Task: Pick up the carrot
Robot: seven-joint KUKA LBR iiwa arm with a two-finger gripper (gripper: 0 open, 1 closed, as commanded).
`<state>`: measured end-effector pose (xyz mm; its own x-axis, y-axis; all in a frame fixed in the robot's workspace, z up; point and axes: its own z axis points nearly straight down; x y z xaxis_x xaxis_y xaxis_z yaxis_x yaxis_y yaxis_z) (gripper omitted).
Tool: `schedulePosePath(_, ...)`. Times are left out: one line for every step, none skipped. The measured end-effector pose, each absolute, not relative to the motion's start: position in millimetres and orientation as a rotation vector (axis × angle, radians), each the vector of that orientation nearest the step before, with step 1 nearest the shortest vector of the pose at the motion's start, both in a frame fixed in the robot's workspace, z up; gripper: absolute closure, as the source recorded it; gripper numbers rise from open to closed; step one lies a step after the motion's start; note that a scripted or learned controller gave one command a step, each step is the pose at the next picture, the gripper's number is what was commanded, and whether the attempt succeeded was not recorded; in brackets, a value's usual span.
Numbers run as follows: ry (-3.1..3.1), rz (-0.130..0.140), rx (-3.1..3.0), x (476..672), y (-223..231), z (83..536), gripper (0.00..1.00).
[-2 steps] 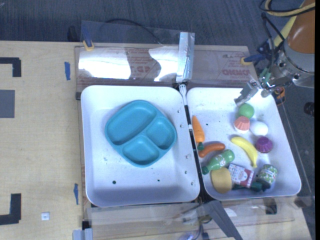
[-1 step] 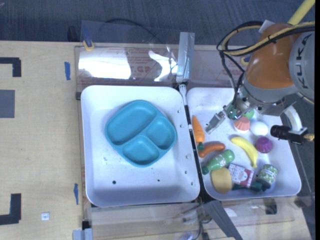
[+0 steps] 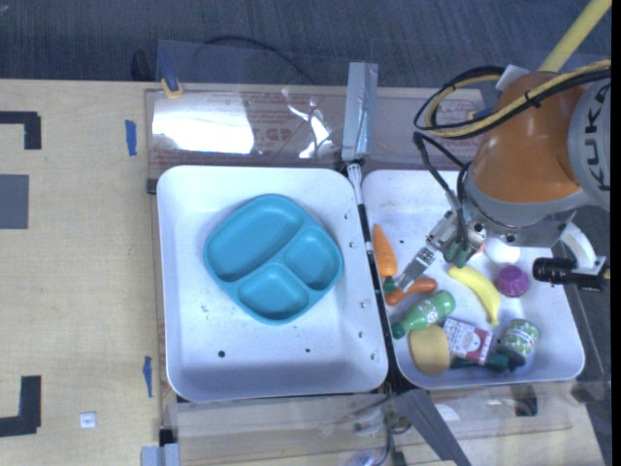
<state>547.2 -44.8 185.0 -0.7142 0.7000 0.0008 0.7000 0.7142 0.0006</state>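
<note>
Gripper (image 3: 424, 260) fingers look slightly apart and holding nothing, hovering right beside the small orange plastic carrot (image 3: 385, 250) at the left edge of the right shallow white bin (image 3: 572, 357), so I'm worried it'll snag the orange piece (image 3: 412, 290) below instead.

A blue three-compartment plastic plate (image 3: 275, 257) lies mid left white bin (image 3: 184, 357). Far right of the plate: yellow toy banana (image 3: 477, 289), purple round toy (image 3: 512, 281), green bottle (image 3: 424, 314).
</note>
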Motion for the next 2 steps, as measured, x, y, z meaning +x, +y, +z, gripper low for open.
schedulePosePath(-2.908, -0.002, -1.188, 547.2, -45.0, 184.9, 0.00)
schedulePosePath(-2.948, -0.003, -1.099, 556.9, -43.5, 185.2, 0.00)
